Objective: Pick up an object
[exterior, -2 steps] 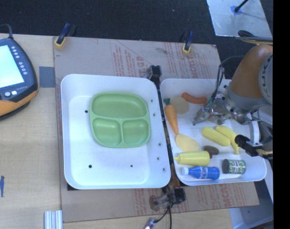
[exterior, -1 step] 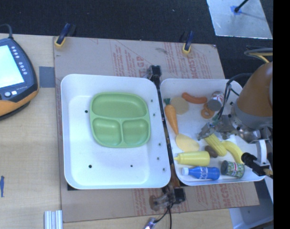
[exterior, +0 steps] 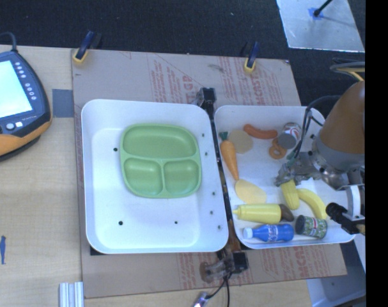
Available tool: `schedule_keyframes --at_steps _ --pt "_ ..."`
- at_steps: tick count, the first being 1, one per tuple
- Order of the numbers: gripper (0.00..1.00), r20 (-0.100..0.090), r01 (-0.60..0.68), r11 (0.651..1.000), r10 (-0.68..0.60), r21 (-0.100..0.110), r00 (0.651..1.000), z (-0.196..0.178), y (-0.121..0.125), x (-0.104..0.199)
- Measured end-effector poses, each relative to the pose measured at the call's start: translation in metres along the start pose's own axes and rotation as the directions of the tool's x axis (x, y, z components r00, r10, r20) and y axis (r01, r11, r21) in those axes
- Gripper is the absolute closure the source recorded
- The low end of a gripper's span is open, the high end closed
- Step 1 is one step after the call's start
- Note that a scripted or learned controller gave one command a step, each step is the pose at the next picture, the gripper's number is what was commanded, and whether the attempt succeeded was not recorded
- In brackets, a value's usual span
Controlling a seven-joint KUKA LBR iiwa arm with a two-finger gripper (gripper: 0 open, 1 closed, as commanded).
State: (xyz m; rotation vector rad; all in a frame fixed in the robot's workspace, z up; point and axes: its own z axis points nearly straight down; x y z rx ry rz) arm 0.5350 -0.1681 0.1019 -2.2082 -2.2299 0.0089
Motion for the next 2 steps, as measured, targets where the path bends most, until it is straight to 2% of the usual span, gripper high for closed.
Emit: schedule_keyframes --at_steps 1,2 --pt "1.00 -0.001 -0.003 1.000 0.003 -0.002 1.000 0.010 0.088 0.069" --pt "1.00 -0.003 -0.005 1.000 0.005 -0.004 1.000 -0.091 0.075 0.140"
